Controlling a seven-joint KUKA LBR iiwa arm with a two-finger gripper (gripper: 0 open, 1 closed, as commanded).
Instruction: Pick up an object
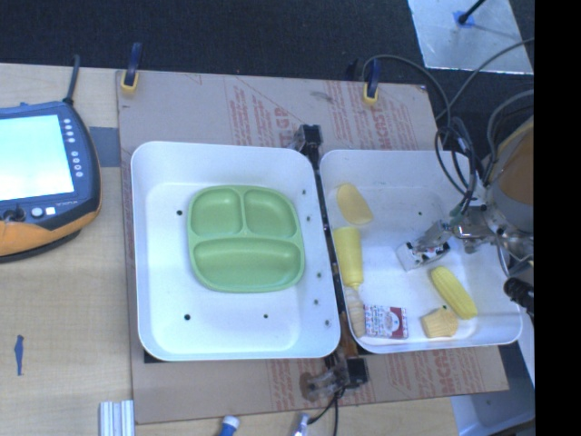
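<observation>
Pincer low in the right bin, corn cob just beside it

The arm's pincer (423, 251) sits over the floor of the right bin (390, 173), and whether it is spread or pressed together cannot be told from above; nothing shows between its tips. The nearest object, a corn cob (452, 291), lies just toward the bin's near-right corner, its long axis running diagonally from upper left to lower right. A short shift that way would likely bring the pincer over it. The green tray (245, 239) sits well apart in the left bin (163, 334).
</observation>
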